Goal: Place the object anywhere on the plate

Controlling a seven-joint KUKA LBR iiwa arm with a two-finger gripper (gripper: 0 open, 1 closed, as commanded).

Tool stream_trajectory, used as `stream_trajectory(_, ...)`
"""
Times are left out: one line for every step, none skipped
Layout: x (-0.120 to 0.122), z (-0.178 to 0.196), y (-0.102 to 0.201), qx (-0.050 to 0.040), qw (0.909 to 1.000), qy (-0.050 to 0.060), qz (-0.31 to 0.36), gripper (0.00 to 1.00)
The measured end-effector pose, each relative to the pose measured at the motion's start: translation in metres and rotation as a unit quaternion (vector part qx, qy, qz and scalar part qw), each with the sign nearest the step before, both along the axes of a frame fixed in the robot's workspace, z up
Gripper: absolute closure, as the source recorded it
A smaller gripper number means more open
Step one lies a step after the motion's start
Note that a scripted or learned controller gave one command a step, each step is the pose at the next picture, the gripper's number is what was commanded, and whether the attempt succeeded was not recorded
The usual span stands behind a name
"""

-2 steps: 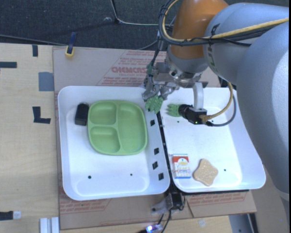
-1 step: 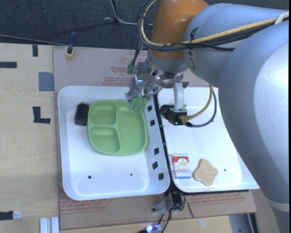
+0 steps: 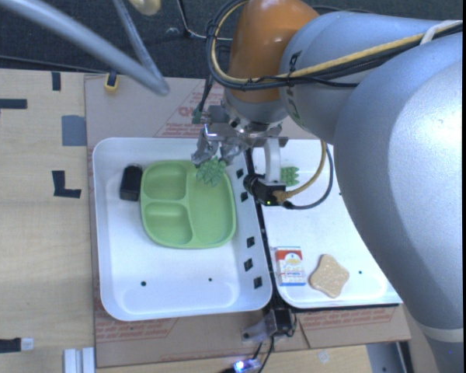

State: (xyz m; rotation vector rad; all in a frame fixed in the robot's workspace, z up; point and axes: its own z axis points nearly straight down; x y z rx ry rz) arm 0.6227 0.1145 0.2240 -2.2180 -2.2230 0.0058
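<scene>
Where tool grips broccoli over plate, black block beside

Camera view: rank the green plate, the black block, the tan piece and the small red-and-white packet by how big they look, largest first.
1. Green plate, largest by far.
2. Tan piece and red-and-white packet in the right bin look about alike; I won't rank them.
3. Black block beside the plate looks slightly smaller, though not by much.

The big, smooth grey metal robot arm has a shiny round orange band near its end. Black and yellow cables loop around it. A small silver metal gripper hangs below.
</scene>
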Motion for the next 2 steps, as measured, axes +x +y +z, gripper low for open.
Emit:
stream_trajectory(-0.0067, 0.0085, 0.0101, 0.001, 1.0, -0.001, 0.0, 1.0)
stream_trajectory(-0.0066, 0.0081, 0.01, 0.0009, 1.0, -0.001, 0.0, 0.0)
